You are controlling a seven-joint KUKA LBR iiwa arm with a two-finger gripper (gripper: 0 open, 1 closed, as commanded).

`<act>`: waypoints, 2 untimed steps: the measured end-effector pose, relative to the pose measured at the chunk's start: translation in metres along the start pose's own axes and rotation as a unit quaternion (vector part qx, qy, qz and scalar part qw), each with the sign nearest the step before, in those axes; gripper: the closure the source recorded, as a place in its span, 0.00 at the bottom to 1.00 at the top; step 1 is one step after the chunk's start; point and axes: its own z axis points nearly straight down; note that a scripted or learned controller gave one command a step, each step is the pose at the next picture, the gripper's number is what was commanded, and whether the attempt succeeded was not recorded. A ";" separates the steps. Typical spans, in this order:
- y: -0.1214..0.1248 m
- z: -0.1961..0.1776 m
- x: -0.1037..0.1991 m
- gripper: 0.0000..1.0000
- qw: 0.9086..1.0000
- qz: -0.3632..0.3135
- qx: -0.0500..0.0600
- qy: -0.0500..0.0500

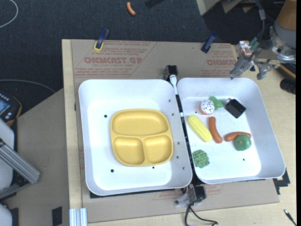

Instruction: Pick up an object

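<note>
The right bin (pixel 263 126) holds several toy foods: a yellow corn cob (pixel 199 128), an orange sausage (pixel 215 129), a green broccoli piece (pixel 201 158), a green ball with an orange sausage against it (pixel 241 141), a white speckled ball (pixel 206 107) with a green piece beside it, and a black block (pixel 234 108). My gripper (pixel 249 68) hangs above the bin's far right corner, clear of all of them. Its fingers are spread and nothing is between them.
The left bin (pixel 94 126) holds a yellow three-compartment plate (pixel 141 136). Clamps sit on the bench's far edge, blue-and-yellow (pixel 100 40) and blue (pixel 208 43). A black clip (pixel 172 72) sits between the bins. An orange bit (pixel 130 8) lies on the floor beyond.
</note>
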 end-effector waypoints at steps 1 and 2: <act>0.002 -0.008 0.000 0.00 1.000 -0.001 -0.007 -0.001; 0.004 0.055 -0.003 0.00 1.000 -0.001 -0.004 -0.001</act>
